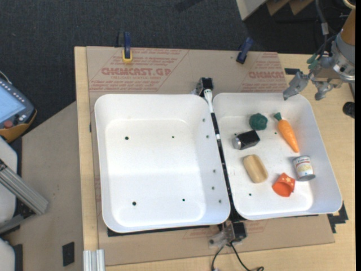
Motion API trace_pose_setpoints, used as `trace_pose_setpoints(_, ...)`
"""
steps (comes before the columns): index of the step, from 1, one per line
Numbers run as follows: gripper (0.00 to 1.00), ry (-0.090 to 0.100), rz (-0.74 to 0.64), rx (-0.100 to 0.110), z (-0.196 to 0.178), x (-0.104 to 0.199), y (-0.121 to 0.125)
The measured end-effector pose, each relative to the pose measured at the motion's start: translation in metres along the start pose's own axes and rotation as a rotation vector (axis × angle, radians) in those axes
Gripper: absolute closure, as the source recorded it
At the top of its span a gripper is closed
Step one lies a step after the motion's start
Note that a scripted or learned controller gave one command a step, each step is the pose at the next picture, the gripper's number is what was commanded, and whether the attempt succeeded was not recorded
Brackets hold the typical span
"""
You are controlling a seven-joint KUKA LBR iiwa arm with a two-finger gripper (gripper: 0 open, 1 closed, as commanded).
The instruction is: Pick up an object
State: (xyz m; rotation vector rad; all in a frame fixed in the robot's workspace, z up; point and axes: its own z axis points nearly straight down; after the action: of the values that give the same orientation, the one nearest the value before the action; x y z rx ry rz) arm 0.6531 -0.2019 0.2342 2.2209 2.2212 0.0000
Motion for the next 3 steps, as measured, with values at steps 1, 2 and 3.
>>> trace_pose_setpoints(1,0.0,-0.008,0.001,-0.018,-0.14,-0.024,0.0)
trace_pose_setpoints(2,1.0,-0.005,-0.002,-0.005,-0.14,-0.022,0.0)
trace_pose_setpoints(3,1.0,0.004,0.003,0.011,-0.072,-0.018,-0.083)
